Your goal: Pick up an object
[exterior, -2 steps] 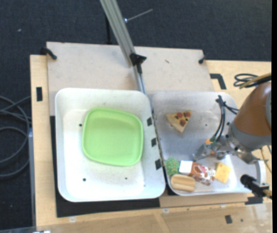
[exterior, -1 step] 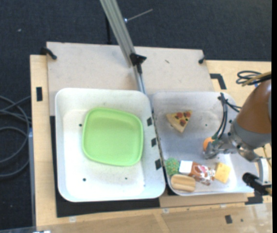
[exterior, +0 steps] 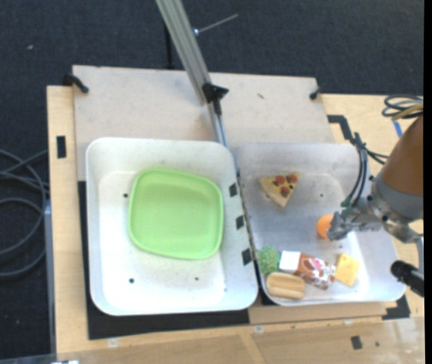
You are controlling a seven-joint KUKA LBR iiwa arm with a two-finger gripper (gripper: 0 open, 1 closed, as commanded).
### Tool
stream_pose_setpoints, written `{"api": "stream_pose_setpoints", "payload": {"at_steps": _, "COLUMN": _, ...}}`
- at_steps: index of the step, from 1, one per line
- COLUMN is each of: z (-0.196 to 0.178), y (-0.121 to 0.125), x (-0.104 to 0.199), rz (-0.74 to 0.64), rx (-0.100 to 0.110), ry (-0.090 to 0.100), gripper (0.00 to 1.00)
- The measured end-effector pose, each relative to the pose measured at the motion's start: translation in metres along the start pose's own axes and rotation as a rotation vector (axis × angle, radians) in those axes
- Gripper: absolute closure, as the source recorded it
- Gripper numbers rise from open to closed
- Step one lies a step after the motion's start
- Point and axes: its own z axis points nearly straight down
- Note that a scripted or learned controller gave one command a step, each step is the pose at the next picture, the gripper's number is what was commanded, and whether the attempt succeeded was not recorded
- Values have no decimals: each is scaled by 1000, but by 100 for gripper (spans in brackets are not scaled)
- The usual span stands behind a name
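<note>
From my feed I see the arm point(exterior: 405, 169) reaching in over the right edge of the right bin point(exterior: 330, 154), its claw point(exterior: 340, 226) low near that bin's right wall. The claw sits right against a small orange ball point(exterior: 324, 227), which lies a little right of the bin's middle; I cannot tell whether the claw is apart or together, or whether it has hold of the ball, because the wrist hides that part.

In the far half of the same bin a pizza slice point(exterior: 280, 189) lies on its own, well apart from the ball. Along the near edge is a row of things close together: a green broccoli piece point(exterior: 268, 261) by the near left corner, a bread roll point(exterior: 285, 285) just in front of it, a red and white packet point(exterior: 312, 269) beside them, and a yellow cheese wedge point(exterior: 345, 270) at the right end of the row, just below the claw.

The left bin point(exterior: 102, 226) carries a green plate point(exterior: 176, 213) lying flat in its middle. Both bins sit side by side on the worktop point(exterior: 148, 101).
</note>
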Motion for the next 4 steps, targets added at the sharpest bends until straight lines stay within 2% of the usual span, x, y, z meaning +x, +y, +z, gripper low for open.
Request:
{"api": "stream_pose_setpoints", "payload": {"at_steps": 1, "z": -43, "y": -1, "x": 1, "rz": 0, "rx": 0, "ry": 0, "gripper": 100}}
{"api": "stream_pose_setpoints", "payload": {"at_steps": 2, "z": -104, "y": 1, "x": 7, "rz": -1, "rx": -2, "ry": 0, "gripper": 100}}
{"api": "stream_pose_setpoints", "payload": {"at_steps": 4, "z": -100, "y": 4, "x": 103, "rz": -3, "rx": 4, "ry": 1, "gripper": 100}}
